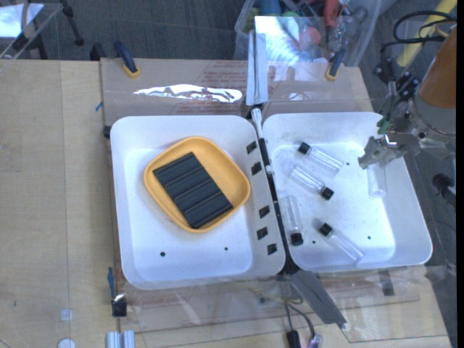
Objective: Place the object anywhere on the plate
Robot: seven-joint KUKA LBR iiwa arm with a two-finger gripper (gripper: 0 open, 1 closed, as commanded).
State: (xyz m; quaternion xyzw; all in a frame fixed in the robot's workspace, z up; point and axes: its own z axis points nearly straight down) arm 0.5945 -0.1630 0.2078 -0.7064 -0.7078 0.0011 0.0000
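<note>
A yellow square plate [161, 167] sits in the left bin [130, 216], with a dark ribbed slab [193, 189] lying across its middle. Several clear vials with black caps lie loose in the right bin [406, 230]: one [317, 155] near the back, one [309, 183] below it, one [291, 218] by the centre divider, one [339, 241] toward the front. My gripper [377, 152] hovers over the right bin's far right side, above another pale clear vial [375, 184] by the wall. Whether anything is in its grasp is not visible.
A ridge with black clips [261, 187] divides the two bins. Behind them are a cardboard strip with blue-and-orange clamps [127, 62] and a clear tub of colourful items [312, 6]. Cables and arm hardware [435, 85] crowd the right edge.
</note>
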